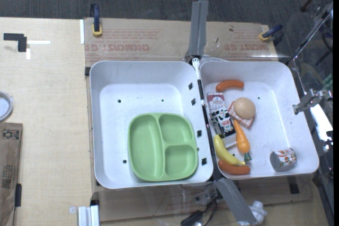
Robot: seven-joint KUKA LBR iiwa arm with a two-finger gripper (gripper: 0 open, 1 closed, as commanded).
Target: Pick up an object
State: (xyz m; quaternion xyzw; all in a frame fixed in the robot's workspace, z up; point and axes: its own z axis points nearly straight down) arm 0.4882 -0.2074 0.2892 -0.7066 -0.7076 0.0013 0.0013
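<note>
Whether the hand is released or clenched cannot be told here.

On the table, a tape roll [2, 106] is lying at the 9 o'clock edge, with a brown paper bag [10, 159] just below it. The left bin [106, 82] is holding a green divided plate [163, 146], sitting toward its 5 o'clock corner.

The right bin [280, 82] is carrying the things to pick. A red-and-white carton [215, 103] is lying against the bin's 9 o'clock wall, an orange sausage [229, 84] at 12 o'clock from it. A toy bun [244, 108] is sitting just beside the carton, crowding it. A carrot [242, 140] is pointing down toward 6 o'clock, touching a banana [226, 152], and a red sausage [233, 168] is lying under the banana's tip. A can [283, 159] is lying tipped at the 5 o'clock corner, well apart from the cluster.
</note>
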